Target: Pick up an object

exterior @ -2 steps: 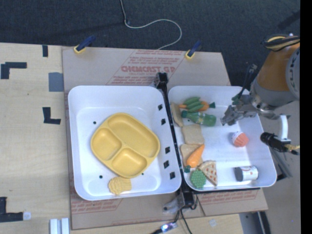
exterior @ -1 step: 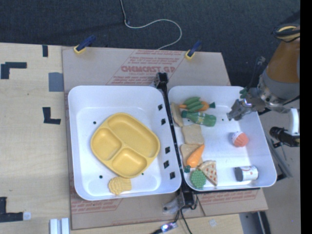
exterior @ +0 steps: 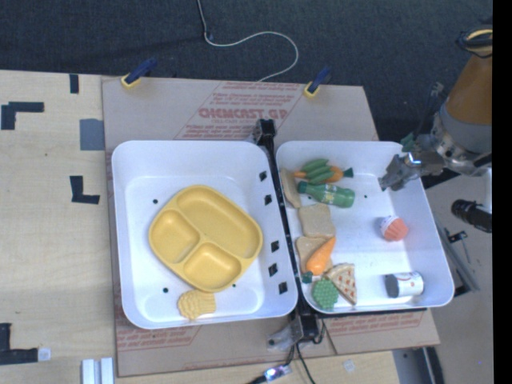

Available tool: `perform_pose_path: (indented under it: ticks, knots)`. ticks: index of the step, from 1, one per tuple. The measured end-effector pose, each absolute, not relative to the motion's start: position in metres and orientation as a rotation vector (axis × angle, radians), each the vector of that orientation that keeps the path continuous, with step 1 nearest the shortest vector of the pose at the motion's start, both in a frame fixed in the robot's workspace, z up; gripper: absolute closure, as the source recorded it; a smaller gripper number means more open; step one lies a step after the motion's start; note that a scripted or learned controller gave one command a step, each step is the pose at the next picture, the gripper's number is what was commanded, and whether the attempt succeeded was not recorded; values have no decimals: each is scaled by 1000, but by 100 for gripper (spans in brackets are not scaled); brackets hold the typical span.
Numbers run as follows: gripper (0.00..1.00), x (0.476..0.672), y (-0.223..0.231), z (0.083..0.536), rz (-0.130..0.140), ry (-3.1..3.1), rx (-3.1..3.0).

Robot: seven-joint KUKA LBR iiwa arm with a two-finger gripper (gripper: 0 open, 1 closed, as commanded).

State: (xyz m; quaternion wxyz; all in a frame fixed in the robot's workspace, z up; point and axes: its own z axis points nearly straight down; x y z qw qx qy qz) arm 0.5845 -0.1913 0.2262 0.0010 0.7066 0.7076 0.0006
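The right bin [exterior: 416, 214] holds toy food: a green bottle [exterior: 326, 194], carrots with green tops [exterior: 320, 170], bread slices [exterior: 317, 221], an orange carrot piece [exterior: 320, 256], a pizza slice [exterior: 344, 281], a green round piece [exterior: 325, 294], an orange-and-white ball [exterior: 394, 229] and a small can [exterior: 403, 285]. My gripper [exterior: 398, 174] hangs over the bin's upper right corner, above and right of the ball, with nothing seen in it.
The left bin [exterior: 136, 214] holds a yellow divided plate [exterior: 206, 236] and a yellow corn piece [exterior: 196, 302]. Black clips [exterior: 265, 130] join the bins along the middle wall. A white cable [exterior: 256, 42] lies behind the bench.
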Motion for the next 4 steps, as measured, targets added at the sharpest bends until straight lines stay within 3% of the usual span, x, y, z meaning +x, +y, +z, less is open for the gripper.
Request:
perform_pose_path:
  ticks: [1, 2, 3, 4]
  knots:
    - [100, 609, -154, 228, 2, 2228, 2216]
    - [100, 648, -114, 227, 2, 2228, 2214]
    - [100, 655, -78, 230, 1, 2228, 2217]
    - [100, 647, -96, 221, -5, 2221, 2223]
